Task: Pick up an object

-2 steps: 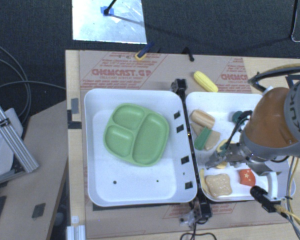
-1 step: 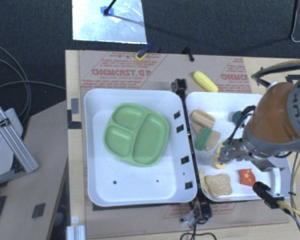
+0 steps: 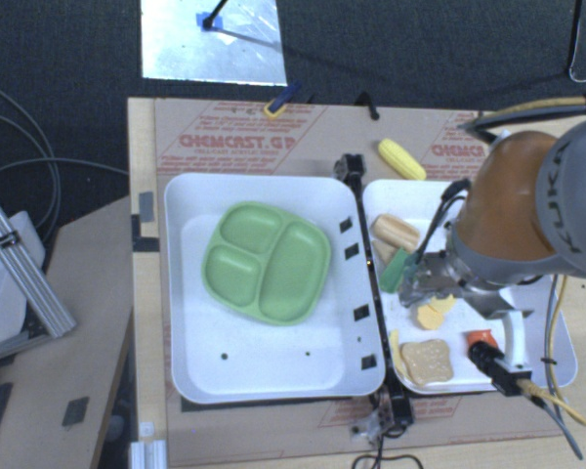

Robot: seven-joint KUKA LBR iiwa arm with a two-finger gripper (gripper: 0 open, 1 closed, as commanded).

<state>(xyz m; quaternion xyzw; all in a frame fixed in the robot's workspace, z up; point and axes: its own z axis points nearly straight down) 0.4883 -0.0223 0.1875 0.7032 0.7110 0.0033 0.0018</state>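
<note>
My gripper (image 3: 425, 286) is low in the right bin (image 3: 557, 360), under the grey arm with its orange band. It hangs among several food items. A green piece (image 3: 392, 270) lies just to its left, partly under it. A small yellow piece (image 3: 432, 314) lies right below it. A tan bread roll (image 3: 396, 231) sits up and to the left, and a slice of toast (image 3: 428, 361) lies near the bin's front edge. Whether the gripper touches any of them is hidden by the wrist.
The left bin (image 3: 205, 360) holds a green divided plate (image 3: 268, 261). A yellow corn cob (image 3: 401, 159) lies on the cardboard behind the right bin. A small orange-red thing (image 3: 481, 338) sits in the right bin near the toast. The black divider (image 3: 369, 281) separates the bins.
</note>
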